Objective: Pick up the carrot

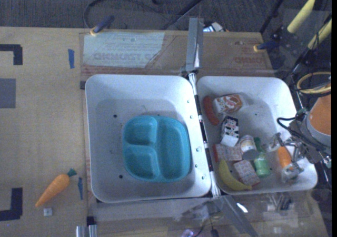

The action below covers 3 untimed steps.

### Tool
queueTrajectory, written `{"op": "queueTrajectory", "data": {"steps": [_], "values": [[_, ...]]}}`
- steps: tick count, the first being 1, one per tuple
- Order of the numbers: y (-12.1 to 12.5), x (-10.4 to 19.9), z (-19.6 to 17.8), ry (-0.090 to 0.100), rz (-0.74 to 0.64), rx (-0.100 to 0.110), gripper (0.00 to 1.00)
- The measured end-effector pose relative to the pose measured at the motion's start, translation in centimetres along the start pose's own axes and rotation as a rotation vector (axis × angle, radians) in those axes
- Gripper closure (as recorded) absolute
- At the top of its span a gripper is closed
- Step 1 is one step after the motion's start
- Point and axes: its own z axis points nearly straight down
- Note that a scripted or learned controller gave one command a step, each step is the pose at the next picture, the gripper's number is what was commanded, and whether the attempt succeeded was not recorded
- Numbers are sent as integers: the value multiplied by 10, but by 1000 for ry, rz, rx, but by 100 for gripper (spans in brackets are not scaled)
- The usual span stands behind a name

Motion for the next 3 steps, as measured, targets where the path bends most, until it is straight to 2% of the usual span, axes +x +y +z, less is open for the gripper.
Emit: {"op": "queueTrajectory", "data": {"steps": [1, 2, 3], "values": [[-1, -4, -13, -11, 2, 5, 100], [-1, -4, -13, -11, 2, 5, 0], [-1, -7, -23, -18, 3, 8, 100]]}}
